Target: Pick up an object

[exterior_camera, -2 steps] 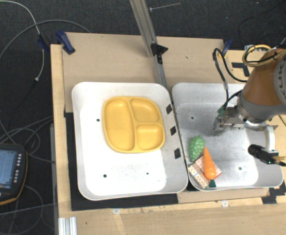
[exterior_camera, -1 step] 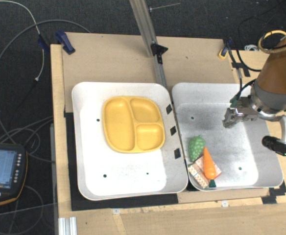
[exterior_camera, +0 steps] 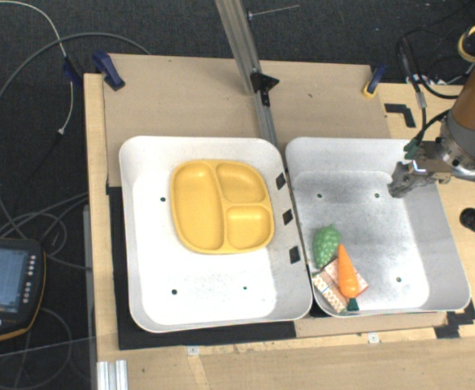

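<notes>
the bench [exterior_camera: 335, 96] was a pale wooden board carrying two shallow white bins side by side. the left bin [exterior_camera: 140, 218] held a yellow divided plate [exterior_camera: 221, 205] with three compartments, one long one on its left and two smaller ones on its right; it sat in the upper middle of that bin, well clear of the walls. the right bin [exterior_camera: 433, 242] held a small cluster of things pressed into its near left corner: a green bumpy toy, probably a bunch of grapes, [exterior_camera: 327, 244] lay furthest up, an orange toy carrot [exterior_camera: 348, 273] lay just below and touching it, its green stub toward the bin's front rim, and a small patterned packet [exterior_camera: 329, 285] lay under and beside the carrot against the bin's left wall.

the arm [exterior_camera: 472, 112] came in from the right, and the gripper [exterior_camera: 401, 182] hung over the upper right part of the right bin, well apart from the cluster of toys. its tip was dark and small against the bin floor, and it could not be told how it was set. nothing was seen in it.

a metal rail [exterior_camera: 239, 31] ran down from the top to the gap between the bins. blue clamps [exterior_camera: 107, 70] gripped the bench's far corners, and a teach pendant [exterior_camera: 6, 287] lay on the dark floor at the left among cables.
</notes>
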Robot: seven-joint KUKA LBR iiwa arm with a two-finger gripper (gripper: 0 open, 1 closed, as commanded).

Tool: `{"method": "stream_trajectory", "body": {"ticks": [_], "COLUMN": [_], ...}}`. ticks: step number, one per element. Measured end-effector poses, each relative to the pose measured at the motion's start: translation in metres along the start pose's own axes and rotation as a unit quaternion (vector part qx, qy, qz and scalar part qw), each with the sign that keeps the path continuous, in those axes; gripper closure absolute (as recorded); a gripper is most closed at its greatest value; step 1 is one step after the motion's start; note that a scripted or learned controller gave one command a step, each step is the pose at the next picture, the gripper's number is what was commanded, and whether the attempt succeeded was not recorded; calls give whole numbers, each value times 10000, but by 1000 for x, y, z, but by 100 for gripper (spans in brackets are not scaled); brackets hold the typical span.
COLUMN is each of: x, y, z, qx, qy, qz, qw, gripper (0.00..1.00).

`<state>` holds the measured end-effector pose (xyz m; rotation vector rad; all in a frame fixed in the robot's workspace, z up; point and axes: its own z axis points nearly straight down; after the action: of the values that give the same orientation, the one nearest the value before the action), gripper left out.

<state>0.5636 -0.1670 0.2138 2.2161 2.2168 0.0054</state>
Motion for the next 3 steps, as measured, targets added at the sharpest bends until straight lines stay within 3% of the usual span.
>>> {"method": "stream_trajectory", "body": {"ticks": [1, 3], "x": [0, 107], "y": [1, 42], "z": [-12, -17], "qx": [22, 19], "qy": [9, 24], "qz": [-5, -37], "qw": [10000, 10000], "gripper": [100, 100]}}
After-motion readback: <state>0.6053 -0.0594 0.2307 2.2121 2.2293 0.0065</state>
